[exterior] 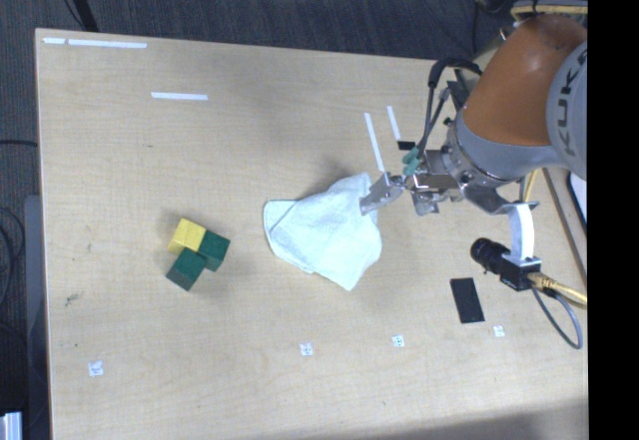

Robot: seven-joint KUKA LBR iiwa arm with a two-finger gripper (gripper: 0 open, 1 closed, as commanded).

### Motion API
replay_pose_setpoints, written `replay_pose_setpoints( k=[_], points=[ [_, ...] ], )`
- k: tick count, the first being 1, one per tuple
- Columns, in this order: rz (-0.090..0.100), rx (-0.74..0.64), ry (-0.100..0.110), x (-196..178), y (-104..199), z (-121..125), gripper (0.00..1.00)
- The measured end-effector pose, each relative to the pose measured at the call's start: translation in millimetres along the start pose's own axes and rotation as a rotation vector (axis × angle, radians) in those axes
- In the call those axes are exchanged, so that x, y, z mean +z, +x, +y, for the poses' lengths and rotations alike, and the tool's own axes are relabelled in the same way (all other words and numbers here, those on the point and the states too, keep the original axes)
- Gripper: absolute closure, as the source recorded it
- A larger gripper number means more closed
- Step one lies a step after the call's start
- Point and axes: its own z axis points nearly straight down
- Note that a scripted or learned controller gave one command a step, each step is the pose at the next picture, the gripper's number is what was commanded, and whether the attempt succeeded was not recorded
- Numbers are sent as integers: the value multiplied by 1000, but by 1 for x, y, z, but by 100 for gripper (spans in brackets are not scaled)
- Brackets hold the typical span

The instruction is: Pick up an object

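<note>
Camera view: looking down at a slant on a tan bench top point(250, 368), dark carpet past the far edge.
Cloth: a white cloth point(324, 233), crumpled, sits around the middle of the bench, a bit right of centre. Its upper right corner is pulled up into a peak, the rest is spread flat with one fold hanging toward the near side.
Gripper: the gripper point(377, 197) is right at that raised corner, touching it. Fingers look pinched in narrow on the cloth's corner, so yeah, it has the cloth by the edge.
Arm: grey with a big orange band point(519, 94), comes in from the right. Cables loop over the wrist and a greenish fitting sits just behind the fingers.
Blocks: a little cluster of blocks point(197, 252) well left of the cloth, one yellow and two green, all touching each other.
White sticks: two thin white sticks point(377, 141) just beyond the gripper, lying on the bench at a slight angle.
Tape: a white strip point(180, 96) far left-back, another along the far left edge.
Black rectangle: a small black rectangle point(466, 299) lies flat, near side, right of the cloth.
Markers: tiny square markers point(307, 349) dotted along the near part of the bench.
</note>
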Motion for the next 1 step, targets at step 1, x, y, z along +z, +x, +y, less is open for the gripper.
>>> replay_pose_setpoints(
  k=[1],
  points=[
    [-2, -48, -2, 26, -16, 23, 0]
  ],
)
